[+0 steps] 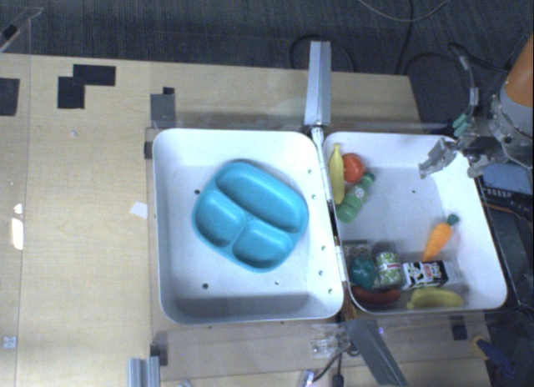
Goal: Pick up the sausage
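Note:
A dark red curved piece, which looks like the sausage, lies at the front of the right bin. It is partly hidden under a teal item and a green can. My gripper hangs over the far right corner of that bin, well away from the red piece. It is open, and nothing is between its fingers. The grey arm with its orange band comes in from the right edge.
The right bin also holds a banana, a red tomato, a green bottle, a carrot, a black-and-white carton and a second banana. A blue divided plate lies in the left bin.

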### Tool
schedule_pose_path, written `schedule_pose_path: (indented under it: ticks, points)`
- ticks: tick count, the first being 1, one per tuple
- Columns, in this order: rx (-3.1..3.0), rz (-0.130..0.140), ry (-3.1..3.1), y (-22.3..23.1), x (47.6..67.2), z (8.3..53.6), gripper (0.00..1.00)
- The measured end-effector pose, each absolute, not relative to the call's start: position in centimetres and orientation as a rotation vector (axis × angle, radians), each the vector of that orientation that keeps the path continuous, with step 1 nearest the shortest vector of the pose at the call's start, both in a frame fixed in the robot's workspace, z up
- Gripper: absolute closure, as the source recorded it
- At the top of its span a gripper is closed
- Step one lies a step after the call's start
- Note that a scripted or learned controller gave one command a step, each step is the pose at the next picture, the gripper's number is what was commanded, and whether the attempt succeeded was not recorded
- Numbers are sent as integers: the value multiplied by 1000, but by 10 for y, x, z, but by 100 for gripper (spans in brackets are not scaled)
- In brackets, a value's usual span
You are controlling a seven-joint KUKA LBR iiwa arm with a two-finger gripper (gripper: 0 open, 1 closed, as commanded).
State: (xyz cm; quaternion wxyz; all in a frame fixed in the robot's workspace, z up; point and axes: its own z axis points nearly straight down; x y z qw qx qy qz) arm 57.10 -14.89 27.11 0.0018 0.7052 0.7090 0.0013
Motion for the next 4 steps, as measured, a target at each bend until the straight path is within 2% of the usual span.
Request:
schedule_pose_path:
  ticks: [1,2,3,4]
  points:
    - [2022,3,2400,-121,589,198,0]
    - [1806,6,2561,-92,636,97,0]
    - [1826,-1,2553,-99,670,89,0]
    - [1822,2,2560,-97,671,101,100]
